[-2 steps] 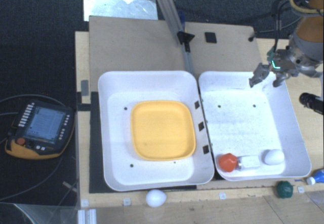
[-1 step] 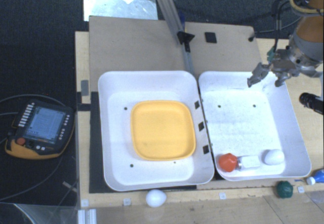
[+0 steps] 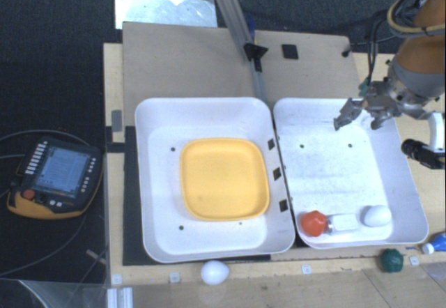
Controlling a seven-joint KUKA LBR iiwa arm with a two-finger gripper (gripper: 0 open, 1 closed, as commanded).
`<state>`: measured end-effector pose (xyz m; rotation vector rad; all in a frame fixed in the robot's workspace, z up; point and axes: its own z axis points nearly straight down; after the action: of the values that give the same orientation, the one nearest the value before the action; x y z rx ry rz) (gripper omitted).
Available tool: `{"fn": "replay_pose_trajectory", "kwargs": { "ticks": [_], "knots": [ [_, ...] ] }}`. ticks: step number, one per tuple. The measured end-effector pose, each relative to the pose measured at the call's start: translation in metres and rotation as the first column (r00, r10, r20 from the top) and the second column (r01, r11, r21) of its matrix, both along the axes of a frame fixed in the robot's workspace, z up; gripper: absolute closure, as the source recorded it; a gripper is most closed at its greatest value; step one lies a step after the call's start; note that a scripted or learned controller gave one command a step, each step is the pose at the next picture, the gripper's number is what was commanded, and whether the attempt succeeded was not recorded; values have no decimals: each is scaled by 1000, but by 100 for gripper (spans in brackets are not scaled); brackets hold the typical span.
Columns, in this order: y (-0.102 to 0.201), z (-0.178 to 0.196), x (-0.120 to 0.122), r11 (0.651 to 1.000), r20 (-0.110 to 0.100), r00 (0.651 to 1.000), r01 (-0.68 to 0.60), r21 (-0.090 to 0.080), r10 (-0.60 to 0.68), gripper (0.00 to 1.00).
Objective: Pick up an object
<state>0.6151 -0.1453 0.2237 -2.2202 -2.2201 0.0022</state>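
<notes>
My gripper [image 3: 362,118] hangs over the far right part of the right bin [image 3: 334,167], its two fingers spread open with nothing between them. At the near edge of that bin lie a red-orange ball [image 3: 313,224], a small white block [image 3: 343,222] and a white egg-shaped object [image 3: 377,216], all well below the gripper. A yellow square plate [image 3: 224,178] lies flat in the middle of the left bin [image 3: 157,160].
A white egg [image 3: 214,272] lies on the bench in front of the left bin. A dark green ball [image 3: 391,260] sits off the right bin's near right corner. A teach pendant [image 3: 54,175] rests on the floor at left. A metal pole [image 3: 233,7] slants in from the top.
</notes>
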Motion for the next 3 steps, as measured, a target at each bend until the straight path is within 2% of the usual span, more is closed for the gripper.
{"fn": "replay_pose_trajectory", "kwargs": {
  "ticks": [2,3],
  "knots": [
    [-14,-115,-4,1000,-1,1000,1,0,-1,0],
    [-14,-102,-2,1000,5,1000,0,-1,0,100]
  ]
}}
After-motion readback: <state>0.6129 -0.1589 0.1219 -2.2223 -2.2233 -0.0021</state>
